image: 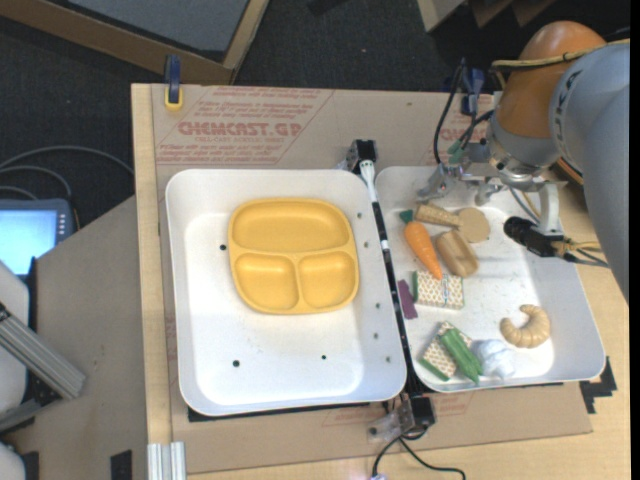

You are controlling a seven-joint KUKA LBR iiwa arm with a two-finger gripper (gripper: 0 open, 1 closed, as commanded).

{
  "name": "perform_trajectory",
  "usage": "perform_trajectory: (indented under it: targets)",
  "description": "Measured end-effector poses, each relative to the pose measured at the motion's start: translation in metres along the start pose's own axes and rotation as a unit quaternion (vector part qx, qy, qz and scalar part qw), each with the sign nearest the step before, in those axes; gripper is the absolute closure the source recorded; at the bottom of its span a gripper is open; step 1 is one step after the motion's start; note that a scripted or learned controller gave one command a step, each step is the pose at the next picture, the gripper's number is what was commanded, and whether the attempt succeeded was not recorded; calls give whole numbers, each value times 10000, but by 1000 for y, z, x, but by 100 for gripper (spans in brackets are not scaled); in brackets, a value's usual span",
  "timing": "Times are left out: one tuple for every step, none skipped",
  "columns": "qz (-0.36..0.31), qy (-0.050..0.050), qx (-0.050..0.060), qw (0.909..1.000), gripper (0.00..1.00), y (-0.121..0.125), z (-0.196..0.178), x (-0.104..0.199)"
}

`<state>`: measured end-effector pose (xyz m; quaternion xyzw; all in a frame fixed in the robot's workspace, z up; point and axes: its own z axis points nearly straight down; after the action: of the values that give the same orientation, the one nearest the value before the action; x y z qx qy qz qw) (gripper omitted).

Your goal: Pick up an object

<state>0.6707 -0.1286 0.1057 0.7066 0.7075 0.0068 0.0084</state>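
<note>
Arm (560,78): grey with an orange band; reaches in from the upper right of the frame
Gripper (470,180): at the upper edge of the right bin (572,298), over the near end of the food cluster; whether it is released or clenched cannot be told; nothing is seen held in it
Left bin (200,318): centre left of the frame; holds a yellow divided plate (293,253)
Nearest things: a pale stick (437,215) and a tan disc (474,226) lie just below the gripper, close together
Middle cluster: a carrot (423,248) and a bread roll (456,255) lie side by side, touching; a cracker (441,290) sits just below them
Outliers: a croissant (527,326) lies alone at lower right; a green bundle (452,352) rests near the bin's lower edge
Stage (judged): approach; no object lifted yet
Risk, crowding: a descent into the cluster may catch two things at once or push one aside
Risk, shape: the disc lies flat and the carrot tapers; either may slip out
Risk, wall: the bin's upper rim is near; it may block the descent
</note>
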Motion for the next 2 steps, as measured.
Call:
perform_trajectory:
  targets:
    - [-7, 18, 72, 10000, 0, -30, 15, 30]
    - [14, 15, 127, 9999, 0, -53, 20, 34]
